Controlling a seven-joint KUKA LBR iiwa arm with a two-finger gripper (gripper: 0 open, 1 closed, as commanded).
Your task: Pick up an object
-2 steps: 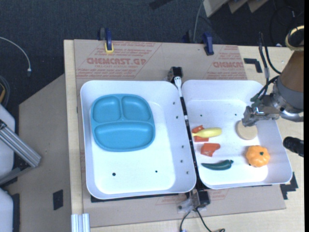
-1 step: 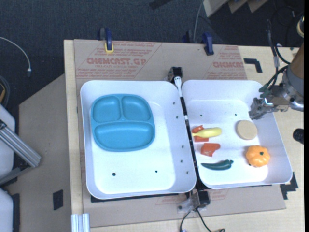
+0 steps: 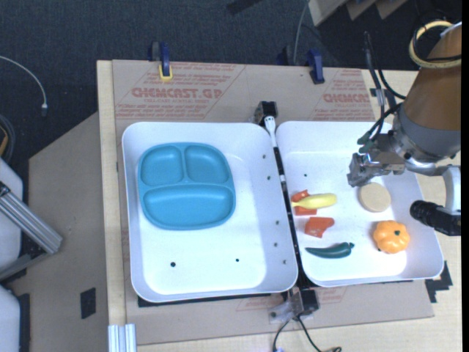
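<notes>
the nearest candidate for the pick is the pale round disc (image 3: 374,197), a flat cream-coloured piece lying in the right bin (image 3: 322,141), just below and touching or nearly touching the gripper (image 3: 364,173). it looks like a light, rigid toy piece with a smooth top; being so low and flat, it would probably have to be pinched across its rim, and a smooth rim could slip out of a shallow grip. whether the gripper's fingers are spread or closed cannot be told from this slanted view, and nothing is seen between them.

just below the disc sits an orange pumpkin-shaped toy (image 3: 390,237), rounder and taller, likely light and hard, which would offer more height to close on across its middle. toward the bin's left side lie a yellow banana-like piece (image 3: 316,201) with a small red bit at its end, a red chunk (image 3: 318,227) under it, and a dark green chilli (image 3: 330,250) near the front wall; all seem small, light and stiff, the chilli thin and best taken across its narrow body.

the left bin (image 3: 242,262) holds a blue divided tray (image 3: 187,185), well apart from the arm. the grey and orange arm (image 3: 434,101) hangs over the right bin's far right side.
</notes>
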